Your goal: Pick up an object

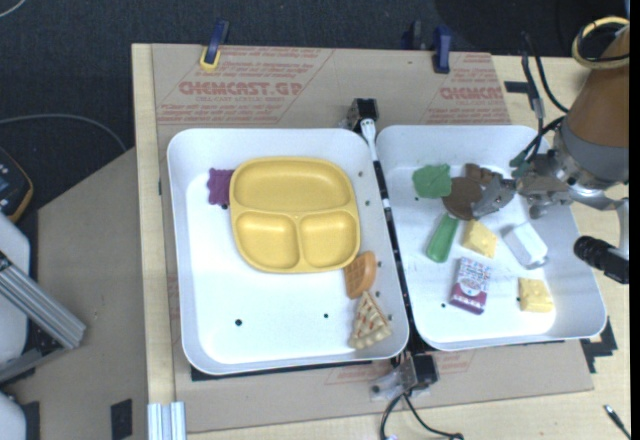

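Observation:
The right bin holds several small toys: a green lump, a green cylinder, a brown piece, a yellow wedge, a white block, a maroon packet and a yellow chunk. My gripper reaches in from the right, low over the bin's back part, right at the brown piece's right edge. Whether it touches that piece is not clear. The grey wrist hides the bin's far right corner.
The left bin carries a yellow divided plate, a purple toy at its left, an orange bread piece and a waffle-like slice near the front right corner. Clamps and cables sit between the bins.

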`<action>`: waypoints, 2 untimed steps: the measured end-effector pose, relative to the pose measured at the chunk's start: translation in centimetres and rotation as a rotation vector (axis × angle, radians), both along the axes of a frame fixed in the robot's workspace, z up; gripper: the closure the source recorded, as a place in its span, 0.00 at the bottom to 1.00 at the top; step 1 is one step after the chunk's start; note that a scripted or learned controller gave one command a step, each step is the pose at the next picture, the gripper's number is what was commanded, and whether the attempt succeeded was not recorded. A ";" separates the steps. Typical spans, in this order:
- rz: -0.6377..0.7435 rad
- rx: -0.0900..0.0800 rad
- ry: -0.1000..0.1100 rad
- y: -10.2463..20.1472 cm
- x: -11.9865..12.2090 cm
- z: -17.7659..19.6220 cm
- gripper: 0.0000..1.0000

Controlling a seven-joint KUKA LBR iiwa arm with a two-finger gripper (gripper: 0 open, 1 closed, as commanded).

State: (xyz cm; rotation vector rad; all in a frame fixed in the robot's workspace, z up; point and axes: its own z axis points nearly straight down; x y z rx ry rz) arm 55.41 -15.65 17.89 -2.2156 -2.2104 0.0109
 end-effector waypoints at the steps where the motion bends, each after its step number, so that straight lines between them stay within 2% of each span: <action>1: 0.003 -0.002 -0.012 0.0 0.3 0.6 0.00; 2: 0.002 -0.001 -0.005 -0.1 -0.3 -5.7 0.00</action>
